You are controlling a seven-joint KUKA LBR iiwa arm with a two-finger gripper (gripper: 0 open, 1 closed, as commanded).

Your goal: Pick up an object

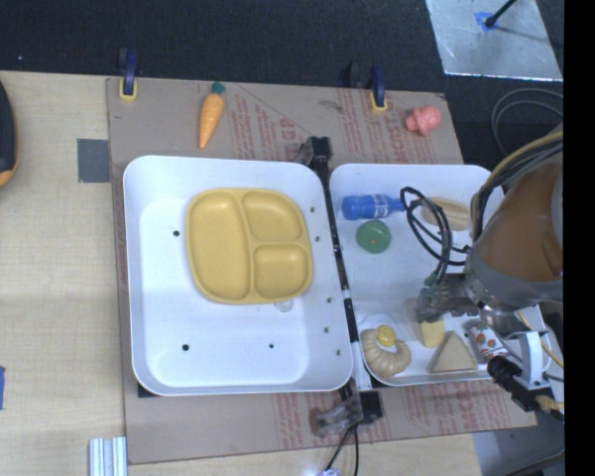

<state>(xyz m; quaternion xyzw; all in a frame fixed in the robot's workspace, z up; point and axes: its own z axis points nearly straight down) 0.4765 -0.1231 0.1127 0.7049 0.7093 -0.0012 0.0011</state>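
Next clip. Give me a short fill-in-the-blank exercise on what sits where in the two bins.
1. The yellow divided plate lies in the ____ bin.
2. The green ball sits just below the ____ bottle.
3. The toy carrot lies on the cardboard, ____ both bins.
4. The end effector is over the ____ bin.

Missing words: left; blue; outside; right

We see our gripper [442,303] low in the right bin [397,178], above a cheese wedge [454,355].
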